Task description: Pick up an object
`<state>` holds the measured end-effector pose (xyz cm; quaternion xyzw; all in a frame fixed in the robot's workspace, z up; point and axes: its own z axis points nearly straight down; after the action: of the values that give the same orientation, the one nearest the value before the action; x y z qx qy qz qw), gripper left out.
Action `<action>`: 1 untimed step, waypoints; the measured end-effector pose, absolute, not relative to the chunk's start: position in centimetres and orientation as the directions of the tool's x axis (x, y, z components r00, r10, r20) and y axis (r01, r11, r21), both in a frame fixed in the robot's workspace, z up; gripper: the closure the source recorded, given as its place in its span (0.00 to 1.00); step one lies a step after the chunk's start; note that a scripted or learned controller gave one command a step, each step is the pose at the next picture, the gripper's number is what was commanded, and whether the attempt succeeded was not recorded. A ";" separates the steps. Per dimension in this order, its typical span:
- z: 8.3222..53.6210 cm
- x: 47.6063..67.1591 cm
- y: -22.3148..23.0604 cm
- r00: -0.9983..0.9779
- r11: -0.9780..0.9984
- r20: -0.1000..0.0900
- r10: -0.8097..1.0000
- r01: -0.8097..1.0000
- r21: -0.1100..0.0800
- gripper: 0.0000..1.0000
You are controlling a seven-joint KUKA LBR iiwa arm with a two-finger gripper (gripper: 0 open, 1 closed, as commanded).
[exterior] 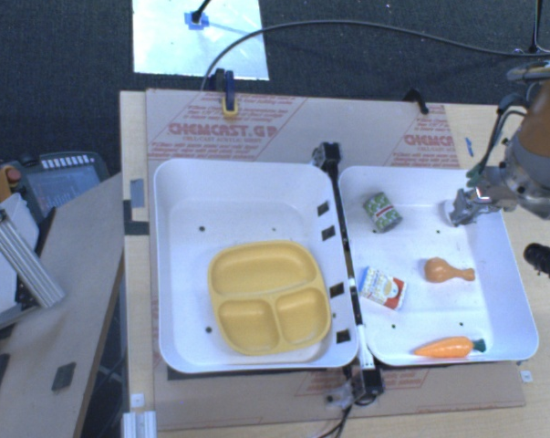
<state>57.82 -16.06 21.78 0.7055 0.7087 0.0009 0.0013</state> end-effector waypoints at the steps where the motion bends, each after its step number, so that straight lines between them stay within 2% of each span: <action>1: 21.6 57.9 -10.6 -0.009 0.009 0.002 1.000 1.000 0.002 1.00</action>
<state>57.89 -10.62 21.62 0.7037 0.7105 0.0013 0.0001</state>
